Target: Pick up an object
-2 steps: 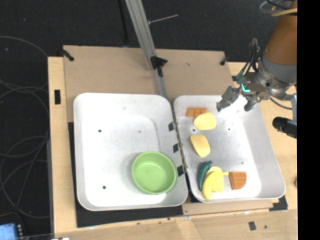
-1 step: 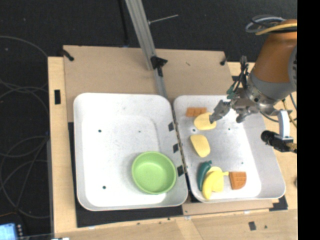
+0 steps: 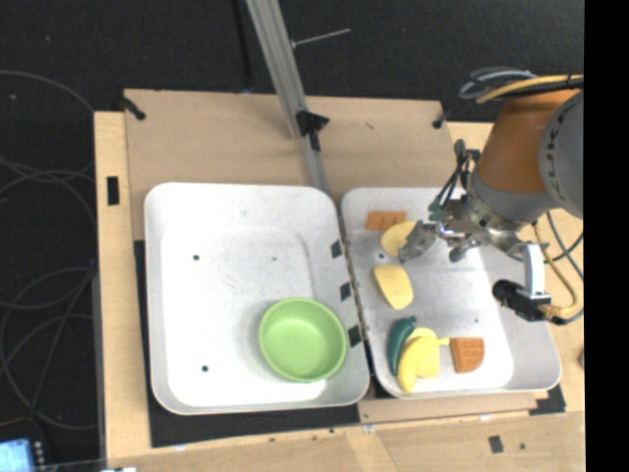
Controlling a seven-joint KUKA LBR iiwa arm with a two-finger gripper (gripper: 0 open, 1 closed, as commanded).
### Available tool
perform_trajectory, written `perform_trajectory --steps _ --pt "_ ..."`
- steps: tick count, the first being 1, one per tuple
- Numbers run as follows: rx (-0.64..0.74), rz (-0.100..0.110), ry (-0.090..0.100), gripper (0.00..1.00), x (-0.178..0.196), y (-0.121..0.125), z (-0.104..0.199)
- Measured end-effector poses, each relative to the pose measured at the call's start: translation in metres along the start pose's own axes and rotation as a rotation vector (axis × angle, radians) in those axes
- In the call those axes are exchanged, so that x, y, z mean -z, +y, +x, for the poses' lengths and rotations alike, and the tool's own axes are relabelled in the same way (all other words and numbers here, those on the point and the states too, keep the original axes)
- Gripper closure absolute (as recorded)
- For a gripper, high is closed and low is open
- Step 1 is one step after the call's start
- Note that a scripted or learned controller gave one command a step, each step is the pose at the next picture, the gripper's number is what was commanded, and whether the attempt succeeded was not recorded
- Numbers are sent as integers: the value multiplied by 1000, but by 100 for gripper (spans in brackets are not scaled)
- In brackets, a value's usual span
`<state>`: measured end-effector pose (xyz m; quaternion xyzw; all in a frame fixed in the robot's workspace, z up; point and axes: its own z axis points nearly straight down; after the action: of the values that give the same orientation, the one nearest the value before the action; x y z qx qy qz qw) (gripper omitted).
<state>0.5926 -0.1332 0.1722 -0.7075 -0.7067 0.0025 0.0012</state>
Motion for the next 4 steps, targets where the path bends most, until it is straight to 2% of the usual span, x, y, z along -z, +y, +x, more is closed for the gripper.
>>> perform_trajectory --steps 1,2,3,4 --pt "0 0 0 0 -63 -4 2" --pt "-5 -9 2 100 -48 -1 1" --pt "2 -13 0 100 16 3 -4" --pt "5 -12 1 100 65 12 0"
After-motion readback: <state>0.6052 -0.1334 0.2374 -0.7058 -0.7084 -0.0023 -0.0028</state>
